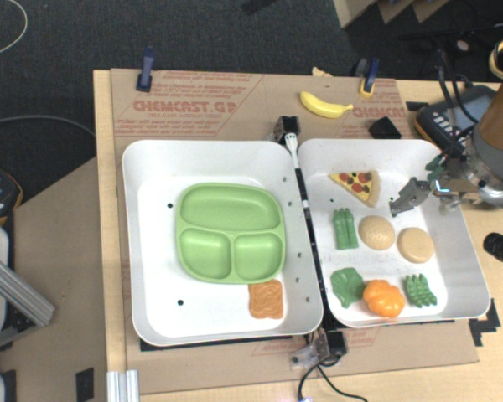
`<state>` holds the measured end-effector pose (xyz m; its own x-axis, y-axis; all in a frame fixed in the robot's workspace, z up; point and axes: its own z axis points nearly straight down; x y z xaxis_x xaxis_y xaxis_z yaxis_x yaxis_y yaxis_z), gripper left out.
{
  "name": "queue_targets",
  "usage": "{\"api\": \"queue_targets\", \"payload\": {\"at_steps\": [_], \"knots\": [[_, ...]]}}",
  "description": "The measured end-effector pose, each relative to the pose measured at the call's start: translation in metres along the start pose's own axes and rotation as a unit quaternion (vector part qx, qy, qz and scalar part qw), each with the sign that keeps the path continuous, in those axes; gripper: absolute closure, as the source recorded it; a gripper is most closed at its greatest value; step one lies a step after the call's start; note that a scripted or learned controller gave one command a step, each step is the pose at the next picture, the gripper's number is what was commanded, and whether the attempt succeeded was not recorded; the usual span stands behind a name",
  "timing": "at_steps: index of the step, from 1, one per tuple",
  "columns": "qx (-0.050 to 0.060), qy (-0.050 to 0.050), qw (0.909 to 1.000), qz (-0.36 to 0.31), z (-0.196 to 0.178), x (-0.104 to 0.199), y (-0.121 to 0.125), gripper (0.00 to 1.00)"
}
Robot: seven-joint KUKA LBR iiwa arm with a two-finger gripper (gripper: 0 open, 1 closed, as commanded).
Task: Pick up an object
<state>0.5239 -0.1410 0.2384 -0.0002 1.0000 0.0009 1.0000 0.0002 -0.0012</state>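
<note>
The right bin [458,239] holds several toy foods: a pizza slice [357,183], a green asparagus bundle [344,229], two beige round pieces [375,232] [416,244], a green leafy piece [347,285], an orange round fruit [383,298] and a small green bundle [420,291]. My gripper [408,197] hangs over the right bin's upper right part, just above the two beige pieces and right of the pizza slice. Nothing shows in its grasp.
In the left bin [147,224] a green divided plate [230,232] lies with an orange waffle piece [266,299] below it. A yellow banana [324,105] lies on the board behind the bins, beside a black block [384,127]. Cables and a device [443,122] crowd the right edge.
</note>
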Motion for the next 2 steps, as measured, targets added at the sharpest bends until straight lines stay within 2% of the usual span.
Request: {"api": "queue_targets", "payload": {"at_steps": [1, 2], "knots": [[0.004, 0.002, 1.0, -0.002, 0.1449, 0.0478, 0.0109, 0.0], [0.002, 0.001, 1.0, 0.0, 0.1547, 0.0473, 0.0065, 0.0]]}}
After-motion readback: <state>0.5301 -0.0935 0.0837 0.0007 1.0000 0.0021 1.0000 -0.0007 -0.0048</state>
